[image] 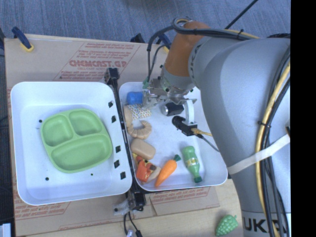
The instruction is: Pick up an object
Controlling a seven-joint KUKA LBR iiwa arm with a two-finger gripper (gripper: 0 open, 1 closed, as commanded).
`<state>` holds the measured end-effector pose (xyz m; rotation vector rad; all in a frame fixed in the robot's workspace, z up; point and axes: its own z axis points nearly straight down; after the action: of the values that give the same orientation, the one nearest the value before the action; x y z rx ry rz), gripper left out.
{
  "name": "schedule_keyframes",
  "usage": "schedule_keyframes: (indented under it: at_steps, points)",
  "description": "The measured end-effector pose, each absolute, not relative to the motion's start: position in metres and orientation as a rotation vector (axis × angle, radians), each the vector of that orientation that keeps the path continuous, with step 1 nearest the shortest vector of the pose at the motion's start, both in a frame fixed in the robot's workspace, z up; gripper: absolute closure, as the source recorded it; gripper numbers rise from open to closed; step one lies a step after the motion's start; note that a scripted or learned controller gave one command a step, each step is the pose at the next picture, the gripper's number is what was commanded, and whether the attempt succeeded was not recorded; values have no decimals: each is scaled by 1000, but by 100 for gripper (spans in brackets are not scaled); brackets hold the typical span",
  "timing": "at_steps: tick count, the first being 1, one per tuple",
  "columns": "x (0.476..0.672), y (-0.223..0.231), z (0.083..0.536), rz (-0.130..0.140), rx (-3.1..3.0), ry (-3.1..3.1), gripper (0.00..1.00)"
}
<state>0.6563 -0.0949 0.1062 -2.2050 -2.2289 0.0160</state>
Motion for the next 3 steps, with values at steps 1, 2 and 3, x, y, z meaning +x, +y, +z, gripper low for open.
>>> schedule_keyframes:
  at_steps: [1, 2, 3]
  points:
    - [656, -95, 106, 16, -2204, -2230, 0]
    - [656, -95, 106, 16, -2204, -2230, 0]
    - [656, -95, 106, 16, -2204, -2230, 0]
